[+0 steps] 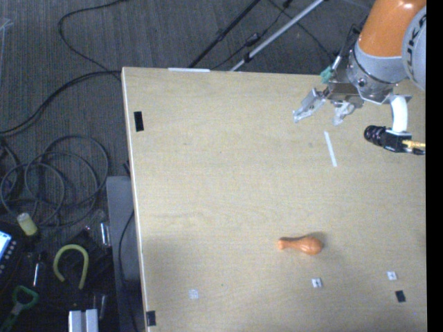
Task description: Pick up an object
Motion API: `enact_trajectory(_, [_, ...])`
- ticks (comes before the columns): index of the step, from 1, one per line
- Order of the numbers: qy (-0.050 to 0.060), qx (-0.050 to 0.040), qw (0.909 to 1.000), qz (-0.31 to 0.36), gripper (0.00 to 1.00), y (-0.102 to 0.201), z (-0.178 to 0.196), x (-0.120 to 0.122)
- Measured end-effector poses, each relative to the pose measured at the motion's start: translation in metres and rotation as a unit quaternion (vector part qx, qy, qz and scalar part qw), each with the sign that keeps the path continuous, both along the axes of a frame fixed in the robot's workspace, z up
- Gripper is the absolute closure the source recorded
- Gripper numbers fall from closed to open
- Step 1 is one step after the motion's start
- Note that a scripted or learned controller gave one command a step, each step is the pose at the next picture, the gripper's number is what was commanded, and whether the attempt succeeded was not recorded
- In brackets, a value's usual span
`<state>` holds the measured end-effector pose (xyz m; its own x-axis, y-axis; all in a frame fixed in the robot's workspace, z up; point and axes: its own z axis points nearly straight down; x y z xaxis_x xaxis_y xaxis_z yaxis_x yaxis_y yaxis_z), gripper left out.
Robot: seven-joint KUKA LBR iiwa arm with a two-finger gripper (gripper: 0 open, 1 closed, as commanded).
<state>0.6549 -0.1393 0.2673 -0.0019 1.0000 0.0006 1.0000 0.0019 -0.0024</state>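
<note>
One small orange object, shaped like a pear or bowling pin (pixel 302 244), lies on its side on a pale tan wooden board (pixel 228 185), low and right of centre. It is the likeliest thing to pick up, and it lies untouched.

At the upper right, the two-finger metal gripper (pixel 322 111) hangs from the grey arm with its orange band (pixel 393 21). Its fingers are spread apart with nothing between them. It sits well apart from the orange object, toward the far side of the board, so the task looks barely begun: approach, grasp and lift all remain.

Just below the gripper lies a thin white stick (pixel 331 149), possibly a straw, though it is too small to be sure. A black cylindrical fitting (pixel 385 137) juts beside the wrist.

Small black and white marker tabs (pixel 138 121) dot the board. Around it is dark grey carpet (pixel 62 61) with looping black cables (pixel 48 178), a green U-shaped tool (pixel 70 261) at lower left, and slanted metal rods (pixel 291 19) at the top.
</note>
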Motion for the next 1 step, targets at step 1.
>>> enact_trajectory(1, [0.001,-0.0017,1.0000,-0.002,0.00,-0.0573,-0.0990,0.0124])
